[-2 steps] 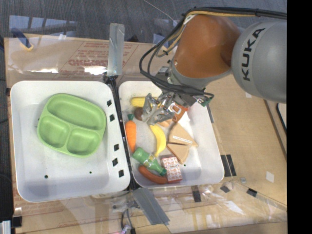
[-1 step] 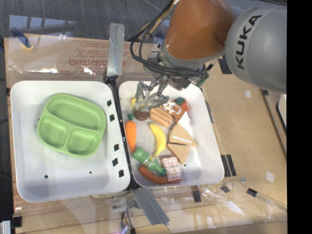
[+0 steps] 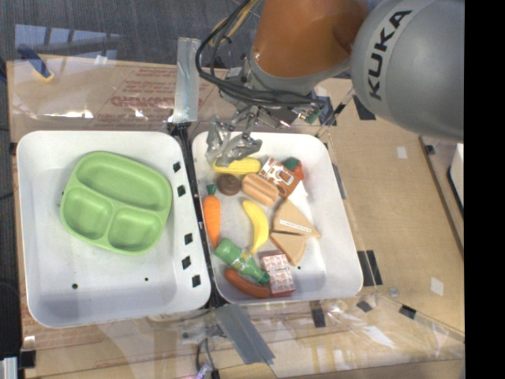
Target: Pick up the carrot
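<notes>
one end effector (image 3: 229,144) hangs over the far left corner of the right bin (image 3: 341,235), above a yellow toy; whether it is open or closed i cannot tell. the carrot (image 3: 211,219) lies nearer the camera along that bin's left wall, apart from the end effector, a banana (image 3: 256,223) just beside it. it is probably light, rigid, smooth plastic; grasp across its thick middle.

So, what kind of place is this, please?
Most likely a robot test bench in a lab, not a kitchen. A grey and orange arm reaches over two white bins, the food such as the carrot looks like toys, and tape holds plastic sheeting down on the bench.
</notes>
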